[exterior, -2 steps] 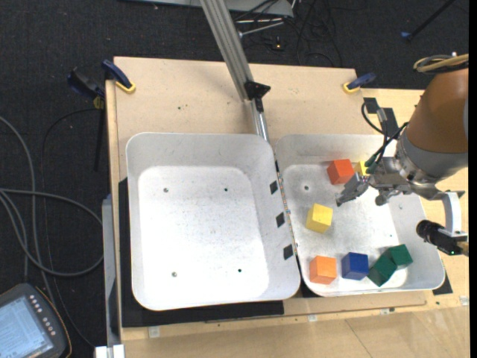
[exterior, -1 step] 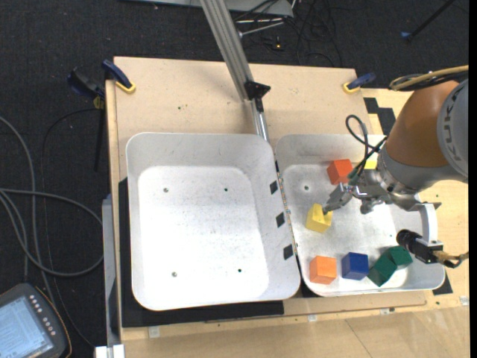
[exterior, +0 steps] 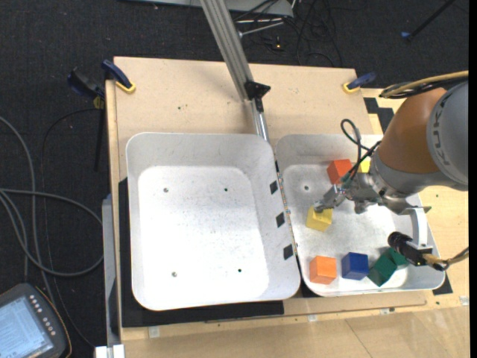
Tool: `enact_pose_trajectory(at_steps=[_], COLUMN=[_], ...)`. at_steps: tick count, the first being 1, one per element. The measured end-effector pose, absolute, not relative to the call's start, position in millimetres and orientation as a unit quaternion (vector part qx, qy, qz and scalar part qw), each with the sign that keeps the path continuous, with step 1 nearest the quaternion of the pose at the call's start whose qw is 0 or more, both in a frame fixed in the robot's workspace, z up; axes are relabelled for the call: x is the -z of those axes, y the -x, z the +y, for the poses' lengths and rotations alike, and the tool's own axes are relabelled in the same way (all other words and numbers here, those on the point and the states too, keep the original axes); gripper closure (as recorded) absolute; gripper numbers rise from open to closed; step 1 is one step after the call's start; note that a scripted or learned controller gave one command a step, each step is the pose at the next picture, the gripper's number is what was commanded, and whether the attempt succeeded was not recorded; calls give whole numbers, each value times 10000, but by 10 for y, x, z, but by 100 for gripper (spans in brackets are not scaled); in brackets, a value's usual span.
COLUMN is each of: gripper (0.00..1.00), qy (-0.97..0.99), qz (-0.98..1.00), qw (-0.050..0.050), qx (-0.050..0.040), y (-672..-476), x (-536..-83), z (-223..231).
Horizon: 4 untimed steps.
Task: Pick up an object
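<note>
In the right bin (exterior: 298, 171), my gripper (exterior: 329, 203) hangs low over the floor, its tip right at the top edge of a yellow block (exterior: 319, 219). Whether it touches the block cannot be told. An orange-red block (exterior: 338, 170) lies just behind the gripper, and a small yellow piece (exterior: 364, 165) peeks out beside the wrist. Along the front wall stand an orange block (exterior: 323, 268), a blue block (exterior: 355, 265) and a green block (exterior: 386, 267). The arm's orange band (exterior: 417, 136) covers the bin's right side.
The left bin (exterior: 141, 155) sits alongside, sharing a middle wall with black clips (exterior: 282, 218). A slanted metal pole (exterior: 231, 43) stands behind the bins. Clamps (exterior: 119, 77) grip the wooden bench's back corners. A black cable end (exterior: 406, 246) hangs near the green block.
</note>
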<state>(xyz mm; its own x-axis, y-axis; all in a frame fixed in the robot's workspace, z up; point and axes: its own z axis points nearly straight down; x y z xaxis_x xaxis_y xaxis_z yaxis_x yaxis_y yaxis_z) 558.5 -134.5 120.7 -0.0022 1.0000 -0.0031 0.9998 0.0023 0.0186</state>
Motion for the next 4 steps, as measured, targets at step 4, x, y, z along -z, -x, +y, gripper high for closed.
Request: enact_pose_trajectory(at_steps=[4], gripper=[100], qy=[-7041], qz=[7101], qw=[0], qx=[-14], y=[-5509], x=[-2182], z=[-827])
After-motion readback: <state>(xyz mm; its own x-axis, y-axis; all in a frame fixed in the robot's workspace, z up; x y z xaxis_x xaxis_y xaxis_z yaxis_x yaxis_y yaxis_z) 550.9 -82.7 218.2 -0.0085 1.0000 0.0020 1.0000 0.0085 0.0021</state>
